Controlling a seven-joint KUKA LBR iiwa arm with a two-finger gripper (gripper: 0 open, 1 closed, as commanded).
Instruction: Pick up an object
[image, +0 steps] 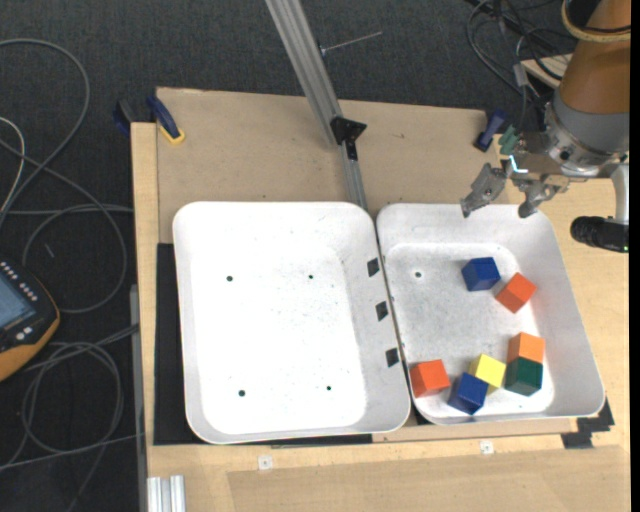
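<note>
Gripper (502, 198): fingers spread apart with nothing between them, hanging over the far edge of the right bin (570, 330), near its far left corner.
Arm (590, 75): reaches in from the right, orange band above the grey wrist.
Right bin: holds seven cubes, all well short of the gripper.
Far pair: a blue cube (481, 273) toward the middle of the far half, an orange cube (516, 292) just beside it on the right, close or touching at a corner.
Near cluster: an orange block (430, 376) at the near left corner, a dark blue cube (467, 392) against the near edge, a yellow cube (489, 369), a green cube (523, 377) and another orange one (527, 347) just behind it, packed tight.
Left bin (200, 300): white, marked with dark dots.
Likeliest target: by my judgement the blue cube, nearest to the gripper and with free sides.
Risk, far pair: a finger coming down on the orange neighbour could knock both aside, leaving the jaws closing on air.
Risk, cluster: too little gap for fingers; they may land on top of a cube or wedge two together.
Risk, rim: descending from the present spot would strike the bin's sloped wall.
</note>
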